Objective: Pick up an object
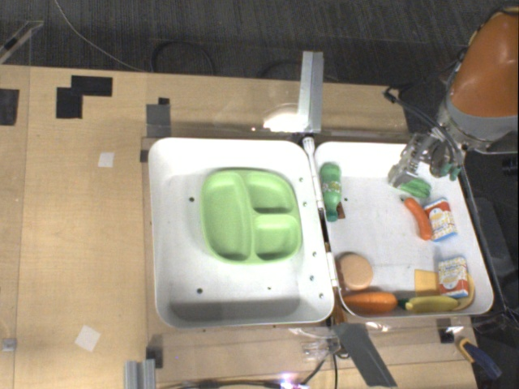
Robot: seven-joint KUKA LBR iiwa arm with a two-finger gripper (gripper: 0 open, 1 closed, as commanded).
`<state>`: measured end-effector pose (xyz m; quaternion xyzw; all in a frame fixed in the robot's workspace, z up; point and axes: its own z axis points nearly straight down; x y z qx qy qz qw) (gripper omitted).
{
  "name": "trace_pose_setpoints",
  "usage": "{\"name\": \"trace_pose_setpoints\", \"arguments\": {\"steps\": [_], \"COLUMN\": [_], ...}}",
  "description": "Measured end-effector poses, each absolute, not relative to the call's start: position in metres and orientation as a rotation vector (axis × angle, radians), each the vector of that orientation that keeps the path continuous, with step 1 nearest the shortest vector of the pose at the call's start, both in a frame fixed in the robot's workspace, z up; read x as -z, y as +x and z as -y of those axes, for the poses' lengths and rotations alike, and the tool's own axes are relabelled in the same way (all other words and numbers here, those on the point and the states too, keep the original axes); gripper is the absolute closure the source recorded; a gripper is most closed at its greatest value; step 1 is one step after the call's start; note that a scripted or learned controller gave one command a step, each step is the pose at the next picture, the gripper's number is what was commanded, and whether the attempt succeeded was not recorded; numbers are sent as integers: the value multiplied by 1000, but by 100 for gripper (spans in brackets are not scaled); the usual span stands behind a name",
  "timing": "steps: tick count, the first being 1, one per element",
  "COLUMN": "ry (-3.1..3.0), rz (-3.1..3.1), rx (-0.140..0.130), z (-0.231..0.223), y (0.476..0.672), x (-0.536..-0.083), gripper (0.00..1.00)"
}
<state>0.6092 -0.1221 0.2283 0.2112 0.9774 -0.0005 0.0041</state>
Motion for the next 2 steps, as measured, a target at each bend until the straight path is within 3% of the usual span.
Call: {"name": "trace_pose_setpoints", "arguments": {"steps": [1,2], "ry": [827,904], "rz": [-3023,-2990], "rx": [-5,-5], "z": [66,83], "y": [608,650], "x": [-215,-91], "gripper": [100,100]}}
